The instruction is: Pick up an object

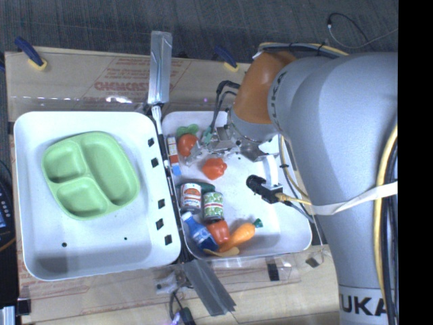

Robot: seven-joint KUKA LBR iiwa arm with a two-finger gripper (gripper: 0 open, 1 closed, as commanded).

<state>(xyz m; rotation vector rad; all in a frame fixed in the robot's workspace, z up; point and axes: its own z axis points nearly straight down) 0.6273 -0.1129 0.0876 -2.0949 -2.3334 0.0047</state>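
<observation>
My gripper (215,143) hangs low in the right bin (292,230), near its back left part. It sits just above a red pepper-like toy (214,168) and right of a red tomato-like toy (187,143) with a green piece beside it. The arm's grey body and orange band (258,90) cover the bin's right half. Nearer the front lie two small cans (203,200), a blue item (197,231), a red item (219,232) and an orange carrot (241,233).
The left bin (40,249) holds a green divided plate (90,173). A metal divider bar (160,66) runs between the bins at the back. A black cable connector (265,188) hangs over the right bin.
</observation>
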